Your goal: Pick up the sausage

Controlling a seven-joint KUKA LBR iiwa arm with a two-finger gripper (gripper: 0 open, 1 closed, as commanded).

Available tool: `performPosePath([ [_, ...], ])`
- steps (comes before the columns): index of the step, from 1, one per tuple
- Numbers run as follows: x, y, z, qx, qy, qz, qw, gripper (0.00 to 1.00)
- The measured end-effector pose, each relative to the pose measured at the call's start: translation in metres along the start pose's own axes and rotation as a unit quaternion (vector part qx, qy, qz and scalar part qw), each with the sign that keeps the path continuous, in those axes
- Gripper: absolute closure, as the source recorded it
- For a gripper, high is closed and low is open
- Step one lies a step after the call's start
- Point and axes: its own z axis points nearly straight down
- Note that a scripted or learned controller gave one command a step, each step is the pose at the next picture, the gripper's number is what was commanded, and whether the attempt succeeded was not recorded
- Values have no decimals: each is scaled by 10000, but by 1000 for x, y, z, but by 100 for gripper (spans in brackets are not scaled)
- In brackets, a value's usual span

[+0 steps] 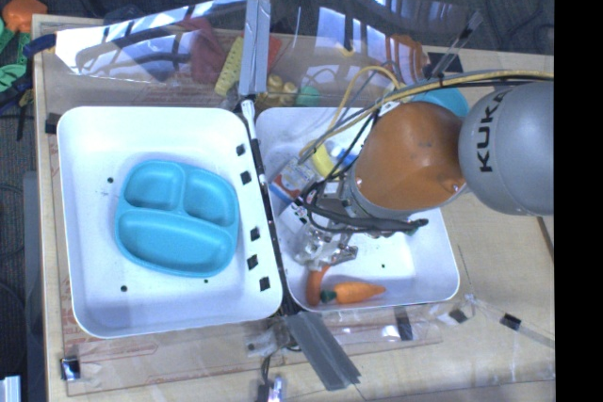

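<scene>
Claw (323,249) low in rt bin (429,273), carrot (356,293) just below, blue tray (179,217) in lt bin (85,202)

Glossy blue plastic tray (177,219), smooth white plastic bins (85,202), metallic gripper (323,248)

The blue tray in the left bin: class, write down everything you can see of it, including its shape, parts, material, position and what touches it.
The blue tray is a light blue divided plate with rounded corners that looks like smooth moulded plastic. It has three compartments: two smaller ones along its far side and one long one along its near side. It lies flat, right side up, slightly turned, around the middle of the left white bin. Its compartments hold nothing visible. It rests on the bin's floor, apart from the walls.
</scene>
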Motion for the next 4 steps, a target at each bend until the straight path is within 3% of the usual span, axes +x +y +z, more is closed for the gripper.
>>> performPosePath([
  [1, -11, -41, -96, -1, -18, -1222, 9925, 100],
  [2, 4, 14, -63, -55, 1, -1569, 9876, 100],
  [3, 30, 22, 0, -24, 1, -70, 10000, 100],
  [4, -23, -49, -33, -17, -8, -1651, 9863, 100],
])
